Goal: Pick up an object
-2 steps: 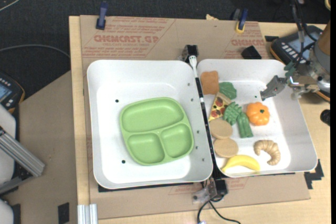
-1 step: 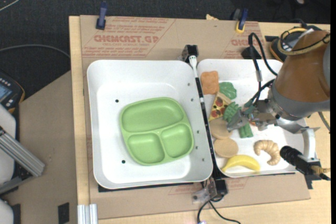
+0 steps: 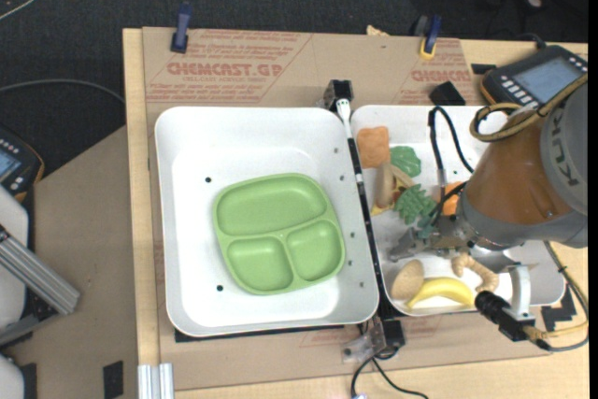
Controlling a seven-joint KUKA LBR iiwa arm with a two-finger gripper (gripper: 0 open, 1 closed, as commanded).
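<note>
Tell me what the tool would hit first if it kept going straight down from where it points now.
Probably the grey toy lying under the arm in the right bin, beside the banana; the tool's tip is hidden and depth is unclear.

The arm (image 3: 551,173) is a thick rounded grey tube with a broad orange band (image 3: 509,173) above a grey wrist ring, dark letters on its grey shell, and a black cable (image 3: 448,145) looping beside it.

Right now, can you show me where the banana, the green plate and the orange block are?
banana (image 3: 442,294), camera view, middle of its yellow curve.
green plate (image 3: 277,231), camera view, ridge between its compartments.
orange block (image 3: 373,146), camera view, its top face.
</note>
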